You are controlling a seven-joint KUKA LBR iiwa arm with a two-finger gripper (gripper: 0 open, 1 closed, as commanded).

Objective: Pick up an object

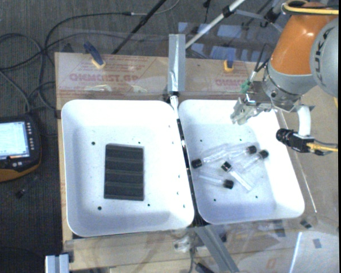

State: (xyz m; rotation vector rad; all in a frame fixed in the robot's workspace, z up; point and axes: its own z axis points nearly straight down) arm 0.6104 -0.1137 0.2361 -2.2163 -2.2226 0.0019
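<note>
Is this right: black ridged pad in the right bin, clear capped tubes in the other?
Swapped. The camera view shows the black ridged pad lying in the left bin, and the clear capped tubes in the right bin.

Arm (307, 44) cropped at right edge.

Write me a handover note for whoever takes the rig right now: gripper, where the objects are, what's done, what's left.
Gripper: above the far part of the right bin, nothing seen held.
Clear tubes with black caps: a loose cluster lying in the middle of the right bin, nearer the camera than the gripper.
Black ridged tray: flat in the left bin.
Done: no pick yet.
Left: descend on a tube, close on it, lift.
</note>
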